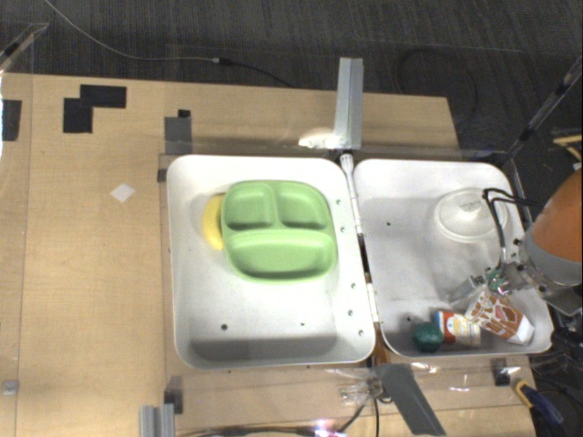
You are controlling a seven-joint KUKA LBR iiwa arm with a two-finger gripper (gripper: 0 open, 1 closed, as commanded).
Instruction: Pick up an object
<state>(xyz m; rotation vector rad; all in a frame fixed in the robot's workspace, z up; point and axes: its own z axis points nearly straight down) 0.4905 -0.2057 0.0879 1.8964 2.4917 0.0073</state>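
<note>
1. The gripper sits low over the right bin, near its right wall, directly above a printed snack packet. Whether it is parted or closed cannot be told at this angle; nothing shows clearly as gripped.
2. The arm enters from the right edge. Its orange band bulks over the bin's rim, with dark cables looping beside it.
3. The likely target is the packet: a crinkled, glossy foil or paper pouch in red, white and brown, lying flat against the bin's near right corner. Judgement: its thin, soft shape will give a two-finger pinch little to bite on.
4. Just left of the packet lies a small bottle with a red and white label, on its side, touching or nearly touching a dark green, rounded object.
5. A clear plastic lidded cup or dome stands farther back in the same bin, translucent and hard to outline.
6. The left bin holds a green compartment plate, smooth moulded plastic with three sections, overlying a yellow item, possibly a banana.
</note>
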